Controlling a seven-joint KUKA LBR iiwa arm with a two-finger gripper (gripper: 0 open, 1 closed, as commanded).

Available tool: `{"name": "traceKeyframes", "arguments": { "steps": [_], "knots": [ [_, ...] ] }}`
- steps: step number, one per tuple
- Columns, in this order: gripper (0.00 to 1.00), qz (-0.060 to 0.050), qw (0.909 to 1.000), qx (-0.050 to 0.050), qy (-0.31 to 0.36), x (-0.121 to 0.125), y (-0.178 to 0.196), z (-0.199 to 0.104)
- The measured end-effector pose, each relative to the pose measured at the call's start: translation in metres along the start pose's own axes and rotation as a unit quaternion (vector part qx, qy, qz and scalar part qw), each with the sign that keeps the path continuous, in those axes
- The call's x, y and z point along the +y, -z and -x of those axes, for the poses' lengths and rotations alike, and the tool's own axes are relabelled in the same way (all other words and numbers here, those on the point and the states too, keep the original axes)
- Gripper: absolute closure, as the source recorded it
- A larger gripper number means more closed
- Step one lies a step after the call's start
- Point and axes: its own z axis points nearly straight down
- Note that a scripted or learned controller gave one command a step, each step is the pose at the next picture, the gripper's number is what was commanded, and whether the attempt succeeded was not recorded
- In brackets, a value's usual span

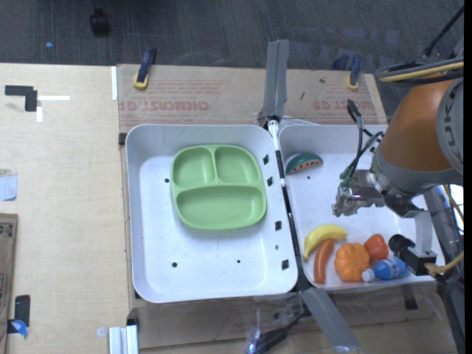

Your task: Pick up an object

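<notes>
Yellow banana [324,236] long axis left-right, curved, below end effector [346,203].

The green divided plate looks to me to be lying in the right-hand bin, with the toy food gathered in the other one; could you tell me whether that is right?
Not quite: the camera view shows the green divided plate lying in the left-hand bin, not the right-hand one. The toy food, such as the banana and the watermelon slice, is indeed gathered in the other bin, on the right.

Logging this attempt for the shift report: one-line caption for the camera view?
Gripper hovers in the right bin above banana, hot dog and pumpkin; green divided plate sits in the left bin.
</notes>
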Motion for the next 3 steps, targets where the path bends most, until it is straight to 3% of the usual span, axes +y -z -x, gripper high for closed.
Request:
{"name": "traceKeyframes", "arguments": {
  "steps": [1, 2, 3],
  "knots": [
    [0.0, 0.0, 1.0, 0.0, 0.0, 0.0, 0.0, 0.0],
    [0.0, 0.008, 0.9999, 0.0, -0.009, -0.018, -0.094, 0.04],
    [1.0, 0.008, 0.9999, 0.0, -0.01, -0.018, -0.085, 0.041]
  ]
}}
